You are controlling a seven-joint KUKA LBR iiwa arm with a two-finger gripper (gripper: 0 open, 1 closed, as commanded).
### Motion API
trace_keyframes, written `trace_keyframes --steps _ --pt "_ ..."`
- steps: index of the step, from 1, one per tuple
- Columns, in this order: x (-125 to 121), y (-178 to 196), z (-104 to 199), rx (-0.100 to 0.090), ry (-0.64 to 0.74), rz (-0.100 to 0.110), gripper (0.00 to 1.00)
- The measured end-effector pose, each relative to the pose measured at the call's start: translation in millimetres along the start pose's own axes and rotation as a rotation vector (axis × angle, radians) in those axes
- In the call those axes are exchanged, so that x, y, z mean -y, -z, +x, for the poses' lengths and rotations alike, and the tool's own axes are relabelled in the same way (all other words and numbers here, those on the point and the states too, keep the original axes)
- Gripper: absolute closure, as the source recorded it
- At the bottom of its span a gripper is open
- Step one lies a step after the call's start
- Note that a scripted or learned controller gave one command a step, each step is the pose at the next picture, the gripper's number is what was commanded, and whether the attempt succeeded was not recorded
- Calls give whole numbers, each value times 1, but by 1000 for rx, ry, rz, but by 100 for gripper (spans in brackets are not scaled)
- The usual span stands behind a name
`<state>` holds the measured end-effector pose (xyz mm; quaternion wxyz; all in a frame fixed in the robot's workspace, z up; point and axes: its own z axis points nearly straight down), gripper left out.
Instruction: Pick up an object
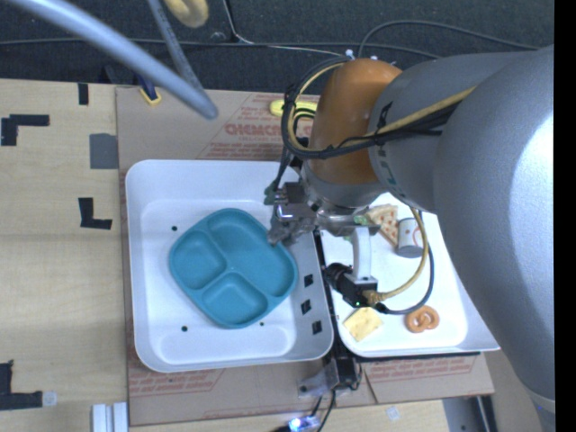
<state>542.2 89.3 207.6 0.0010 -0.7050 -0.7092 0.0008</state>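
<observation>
- Blue divided plate (232,266) lies flat in the left bin (144,241), toward its right wall.
- Gripper (281,219) hangs over the plate's upper right edge; whether it grips anything, I cannot tell.
- Right bin (450,331) carries a pretzel (421,319) and a pale yellow block (363,324) near its front edge.
- Red print on the cardboard (171,133) behind is unreadable.

The left white bin (148,268) holds a blue divided plate (232,266) with three compartments, lying flat near the bin's centre. The grey arm with its orange band (355,106) reaches in from the right, and the claw (286,214) sits at the plate's upper right edge, over the divide between the bins. The right white bin (450,331) contains a pretzel (420,319), a pale yellow wedge (364,323) and a small grey cylinder (408,235)
</observation>
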Motion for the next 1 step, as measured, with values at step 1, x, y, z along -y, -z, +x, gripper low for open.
trace_keyframes --steps 1 --pt "0 0 -2 1 -4 0 0"
